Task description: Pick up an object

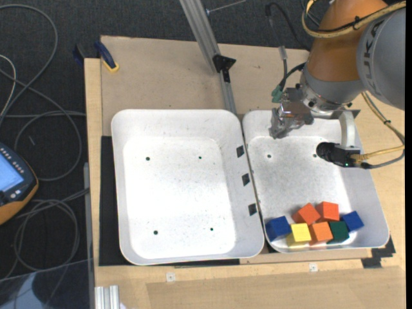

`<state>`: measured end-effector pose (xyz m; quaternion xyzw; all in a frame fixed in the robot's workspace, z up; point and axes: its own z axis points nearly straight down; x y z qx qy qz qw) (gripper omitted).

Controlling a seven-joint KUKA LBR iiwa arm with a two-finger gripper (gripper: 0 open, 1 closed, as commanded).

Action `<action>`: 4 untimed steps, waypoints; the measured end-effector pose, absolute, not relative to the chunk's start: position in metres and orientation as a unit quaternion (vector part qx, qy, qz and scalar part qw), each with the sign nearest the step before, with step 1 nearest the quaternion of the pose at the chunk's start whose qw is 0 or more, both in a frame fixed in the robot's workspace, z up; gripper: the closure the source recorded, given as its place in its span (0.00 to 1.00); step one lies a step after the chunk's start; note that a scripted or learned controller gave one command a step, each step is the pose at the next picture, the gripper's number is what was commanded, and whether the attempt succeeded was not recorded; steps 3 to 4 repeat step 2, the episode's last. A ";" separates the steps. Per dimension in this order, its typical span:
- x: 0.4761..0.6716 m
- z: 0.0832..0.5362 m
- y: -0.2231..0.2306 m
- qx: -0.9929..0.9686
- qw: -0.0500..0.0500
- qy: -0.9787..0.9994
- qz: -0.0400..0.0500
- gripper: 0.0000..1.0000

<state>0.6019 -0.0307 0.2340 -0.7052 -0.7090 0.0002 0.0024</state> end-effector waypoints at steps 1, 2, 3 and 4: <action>0.581 0.244 0.016 -0.705 0.002 -0.709 0.000 1.00; 0.571 0.252 0.070 -0.704 0.001 -0.710 -0.001 1.00; 0.571 0.252 0.070 -0.704 0.001 -0.710 -0.001 1.00; 0.571 0.252 0.070 -0.704 0.001 -0.710 -0.001 1.00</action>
